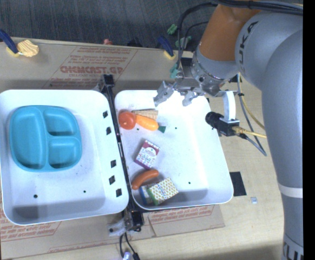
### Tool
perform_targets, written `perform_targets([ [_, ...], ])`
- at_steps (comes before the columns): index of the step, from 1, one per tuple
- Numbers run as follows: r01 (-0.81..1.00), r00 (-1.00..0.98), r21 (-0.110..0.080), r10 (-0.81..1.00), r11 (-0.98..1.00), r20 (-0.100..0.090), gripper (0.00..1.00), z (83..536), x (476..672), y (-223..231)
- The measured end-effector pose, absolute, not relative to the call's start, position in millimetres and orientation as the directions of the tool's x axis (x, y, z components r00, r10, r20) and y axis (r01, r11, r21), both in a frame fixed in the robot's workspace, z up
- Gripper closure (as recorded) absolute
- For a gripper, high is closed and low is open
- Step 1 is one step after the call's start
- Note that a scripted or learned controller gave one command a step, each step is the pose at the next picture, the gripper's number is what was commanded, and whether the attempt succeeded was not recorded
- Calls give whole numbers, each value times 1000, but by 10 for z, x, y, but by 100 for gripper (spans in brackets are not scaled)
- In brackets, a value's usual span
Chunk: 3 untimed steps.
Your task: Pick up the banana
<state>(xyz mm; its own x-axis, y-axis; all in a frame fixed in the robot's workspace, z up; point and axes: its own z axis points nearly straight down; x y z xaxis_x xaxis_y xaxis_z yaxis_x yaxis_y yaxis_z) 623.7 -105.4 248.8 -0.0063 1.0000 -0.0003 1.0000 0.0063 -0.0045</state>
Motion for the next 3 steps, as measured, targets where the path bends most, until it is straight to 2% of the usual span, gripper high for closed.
perform_targets([
  [1,996,93,-10,996,-93,0,0,1090,5996,-911],
  [2,999,47,-9,999,-47,1,0,904,6395,-1001],
  [3,996,-93,-5,996,93,1,0,913,6118,-907],
])
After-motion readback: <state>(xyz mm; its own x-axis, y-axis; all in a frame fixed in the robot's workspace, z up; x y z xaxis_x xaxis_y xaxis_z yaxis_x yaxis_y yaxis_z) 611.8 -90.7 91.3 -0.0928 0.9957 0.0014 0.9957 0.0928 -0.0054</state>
